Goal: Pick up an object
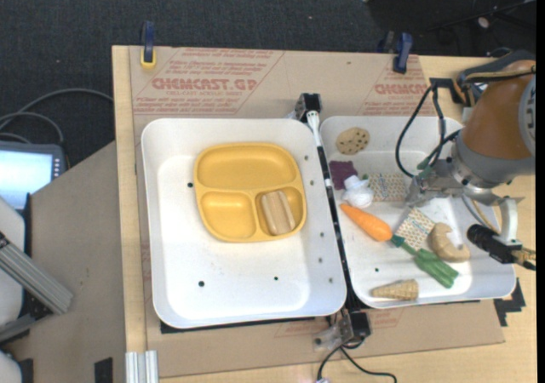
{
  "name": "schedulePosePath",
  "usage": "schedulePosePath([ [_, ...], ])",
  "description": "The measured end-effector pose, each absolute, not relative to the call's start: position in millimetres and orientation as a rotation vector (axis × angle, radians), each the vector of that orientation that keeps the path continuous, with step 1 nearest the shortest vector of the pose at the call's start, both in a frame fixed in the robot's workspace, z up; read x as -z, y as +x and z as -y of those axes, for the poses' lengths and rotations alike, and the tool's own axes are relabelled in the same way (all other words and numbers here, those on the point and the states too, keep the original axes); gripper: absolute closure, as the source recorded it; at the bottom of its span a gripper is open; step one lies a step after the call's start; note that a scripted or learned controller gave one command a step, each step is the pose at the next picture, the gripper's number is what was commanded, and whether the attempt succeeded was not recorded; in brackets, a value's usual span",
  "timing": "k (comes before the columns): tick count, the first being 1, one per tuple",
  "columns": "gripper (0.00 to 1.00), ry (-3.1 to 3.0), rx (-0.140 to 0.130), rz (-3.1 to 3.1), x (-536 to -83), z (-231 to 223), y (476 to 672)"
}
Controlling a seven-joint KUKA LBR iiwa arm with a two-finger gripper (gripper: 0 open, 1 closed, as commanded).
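Observation:
The right bin (481,288) holds several toy foods: a cookie (352,140) at the back, a purple block (342,172), a small white piece (359,194), an orange carrot (366,221), a green-handled tool (434,265), a tan cone (396,290) and a beige chunk (444,241). A patterned cloth piece (415,224) lies in the middle. My gripper (415,196) reaches down from the right and hovers low just above the patterned piece, right of the white piece. I see nothing held in it.
The left bin (238,288) carries a yellow divided plate (247,167) with a tan bread slice (275,211) in its lower right compartment. The orange-banded arm (498,130) and black cables hang over the right bin's back right. A black clip (307,105) sits between the bins.

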State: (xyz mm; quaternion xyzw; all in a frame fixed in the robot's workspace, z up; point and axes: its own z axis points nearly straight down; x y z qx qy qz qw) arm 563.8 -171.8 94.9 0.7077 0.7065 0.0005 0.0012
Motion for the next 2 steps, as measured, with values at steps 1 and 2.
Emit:
schedulePosePath([
  [1,0.00,2.222,-0.002,-2.218,-94.5,171.8,563.7],
  [2,0.00,2.207,-0.003,-2.214,-86.3,102.1,606.4],
])
